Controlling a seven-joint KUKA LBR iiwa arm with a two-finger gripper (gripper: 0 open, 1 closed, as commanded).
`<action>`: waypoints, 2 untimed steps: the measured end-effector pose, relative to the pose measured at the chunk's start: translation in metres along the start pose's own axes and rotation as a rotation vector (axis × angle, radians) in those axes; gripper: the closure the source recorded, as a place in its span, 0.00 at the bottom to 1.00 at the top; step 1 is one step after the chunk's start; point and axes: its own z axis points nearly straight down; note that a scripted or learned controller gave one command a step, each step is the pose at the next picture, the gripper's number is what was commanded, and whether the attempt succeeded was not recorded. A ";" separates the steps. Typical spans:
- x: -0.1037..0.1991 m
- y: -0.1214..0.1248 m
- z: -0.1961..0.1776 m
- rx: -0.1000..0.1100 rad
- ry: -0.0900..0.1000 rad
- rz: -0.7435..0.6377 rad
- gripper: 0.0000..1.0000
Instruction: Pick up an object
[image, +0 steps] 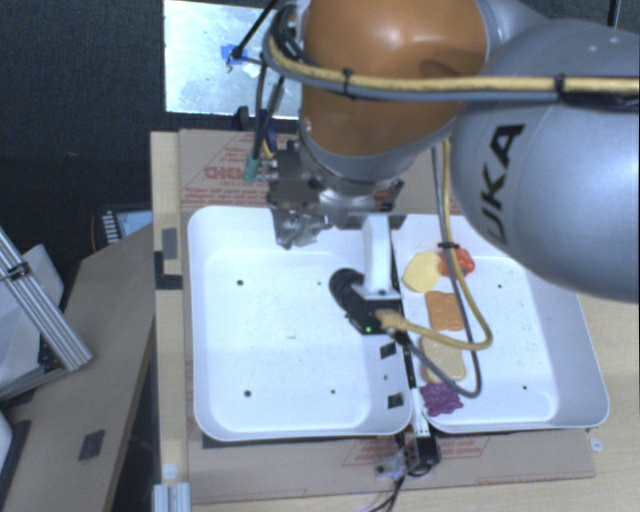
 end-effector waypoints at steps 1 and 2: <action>-0.094 -0.018 0.197 0.031 -0.015 0.015 1.00; -0.151 0.033 0.223 0.013 -0.010 0.013 1.00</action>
